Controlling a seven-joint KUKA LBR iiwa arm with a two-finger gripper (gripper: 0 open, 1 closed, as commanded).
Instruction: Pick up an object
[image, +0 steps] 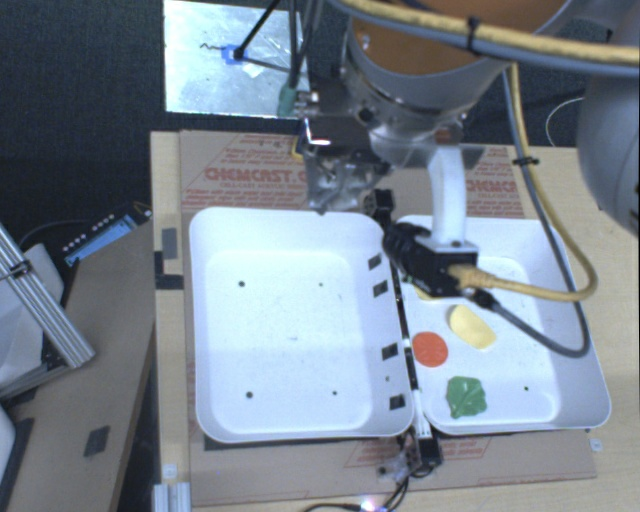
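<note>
- On my feed, the two-finger gripper (345, 192) sits over the far rim of the left-hand shallow white plastic bin (290, 300), close to that bin's far right corner.
- I cannot tell whether the gripper is spread or pressed together. Its tip is a blurred metallic cluster tucked under the wrist, and I cannot tell whether it grips anything.
- The grey arm with the orange band (420, 45) takes up the top of the view, coming in from the upper right.
- The things I could pick all lie in the right-hand shallow white plastic bin (560, 400), towards its near left part and well apart from the gripper.
- A flat, round orange-red disc (430, 349) lies on that bin's floor, near the wall it shares with the left-hand bin.
- A pale yellow rounded lump (471, 327) lies just beside the disc, to its right and a little farther from the camera. I cannot tell whether the two touch.
- A green crinkled leaf-shaped piece (465, 396) lies near the front wall, nearer the camera than the disc and apart from it.
- The left-hand bin's floor shows a few small dark dots.
- Small black clips (380, 289) run along the seam where the two bins meet.
- Both bins rest on a brown cardboard sheet with red lettering (240, 170).
</note>
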